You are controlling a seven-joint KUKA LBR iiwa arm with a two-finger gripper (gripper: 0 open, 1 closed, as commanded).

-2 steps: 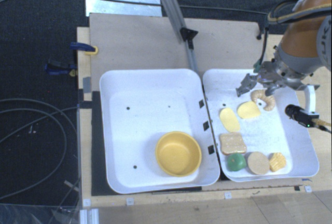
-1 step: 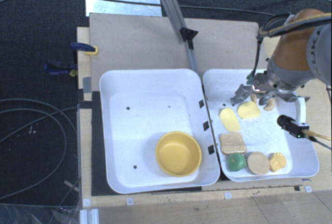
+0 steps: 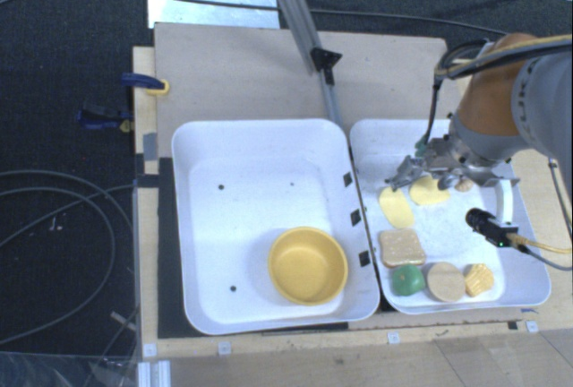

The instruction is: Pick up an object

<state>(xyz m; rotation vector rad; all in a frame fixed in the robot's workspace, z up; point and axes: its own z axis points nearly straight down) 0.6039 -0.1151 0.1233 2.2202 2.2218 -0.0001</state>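
Note:
My gripper [image 3: 433, 172] hangs low over the upper middle of the right bin [image 3: 528, 282]. Directly beneath it lies a pale yellow flat piece [image 3: 428, 192], partly covered by the gripper. A second pale yellow oval piece [image 3: 396, 207] lies just to its left. Nearer the front of the same bin are a tan square slice [image 3: 401, 246], a green round object [image 3: 408, 279], a tan round disc [image 3: 445, 281] and a small ridged yellow piece [image 3: 479, 279]. Nothing is seen lifted.
The left bin [image 3: 224, 152] holds a yellow bowl [image 3: 308, 264] near its front right corner. A slanted grey pole [image 3: 300, 13] crosses the back of the bench. A black fitting with a cable [image 3: 488, 227] hangs off the wrist above the right bin.

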